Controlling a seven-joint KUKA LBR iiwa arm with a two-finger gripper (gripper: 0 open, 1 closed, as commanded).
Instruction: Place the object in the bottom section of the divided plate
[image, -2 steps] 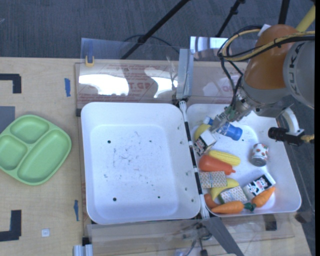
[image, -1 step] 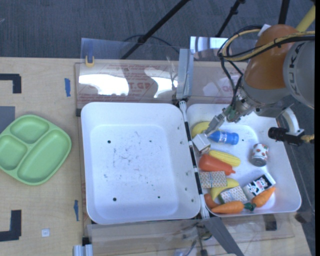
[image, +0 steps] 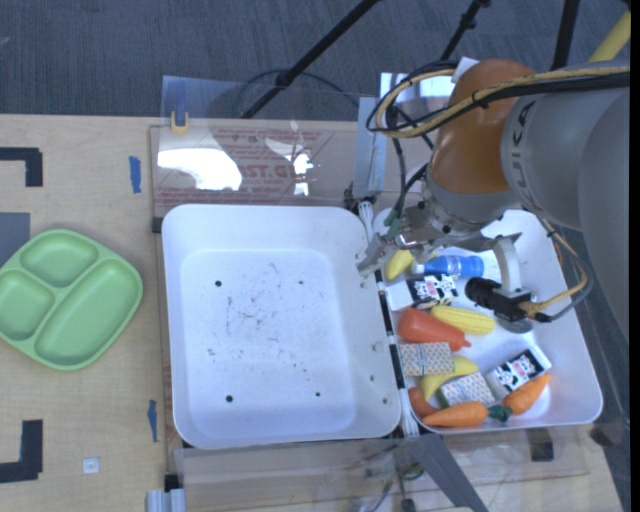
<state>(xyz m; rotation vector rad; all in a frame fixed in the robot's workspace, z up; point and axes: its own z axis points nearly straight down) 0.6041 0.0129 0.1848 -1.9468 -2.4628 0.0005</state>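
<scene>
Reaching into the right bin (image: 575, 385), the gripper (image: 400, 250) hung over a yellow banana (image: 399, 264) among toy food; whether it gripped could not be told. The green divided plate (image: 68, 297) lay far left, beyond the left bin (image: 185, 330).

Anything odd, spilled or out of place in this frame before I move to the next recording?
Nothing looks spilled or damaged. The toy food lies jumbled in the right bin, under the arm. The left bin shows only faint scuffs. The green divided plate sits flat on the bench, well left of both bins.
</scene>
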